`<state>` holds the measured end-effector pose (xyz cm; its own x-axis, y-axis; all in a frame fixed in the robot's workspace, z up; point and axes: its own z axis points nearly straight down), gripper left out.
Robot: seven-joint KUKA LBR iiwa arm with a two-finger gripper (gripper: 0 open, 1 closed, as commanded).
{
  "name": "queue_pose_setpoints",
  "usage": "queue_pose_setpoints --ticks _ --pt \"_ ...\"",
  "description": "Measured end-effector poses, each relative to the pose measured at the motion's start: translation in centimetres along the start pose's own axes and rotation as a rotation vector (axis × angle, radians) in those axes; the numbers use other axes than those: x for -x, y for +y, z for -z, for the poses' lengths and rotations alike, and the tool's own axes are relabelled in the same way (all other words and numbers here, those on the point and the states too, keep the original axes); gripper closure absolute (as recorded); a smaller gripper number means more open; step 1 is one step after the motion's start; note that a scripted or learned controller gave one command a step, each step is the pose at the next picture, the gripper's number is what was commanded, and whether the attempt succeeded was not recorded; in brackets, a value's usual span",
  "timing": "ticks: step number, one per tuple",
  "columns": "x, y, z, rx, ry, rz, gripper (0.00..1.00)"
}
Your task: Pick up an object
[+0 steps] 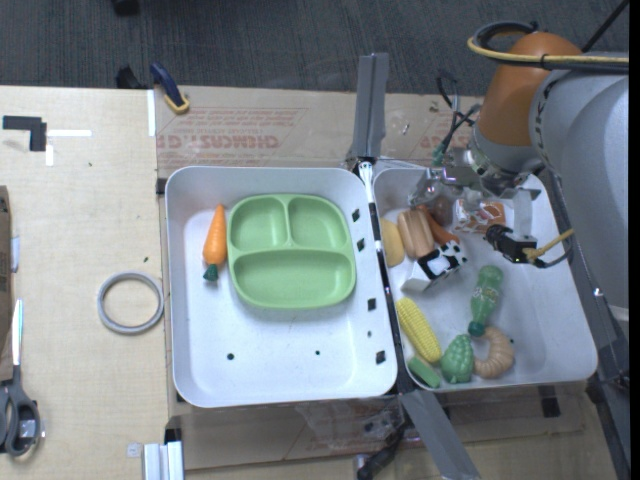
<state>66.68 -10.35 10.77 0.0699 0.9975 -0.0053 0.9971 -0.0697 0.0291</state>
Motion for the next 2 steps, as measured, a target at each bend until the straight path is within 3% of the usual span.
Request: queue_pose_setpoints --ticks 1,2 --pt "-0.6 -0.1 0.0 -0.004 0.001 0.106 0.0" --pt "0.6 -0.5 1.4 -0.021 0.006 0.29 0.0"
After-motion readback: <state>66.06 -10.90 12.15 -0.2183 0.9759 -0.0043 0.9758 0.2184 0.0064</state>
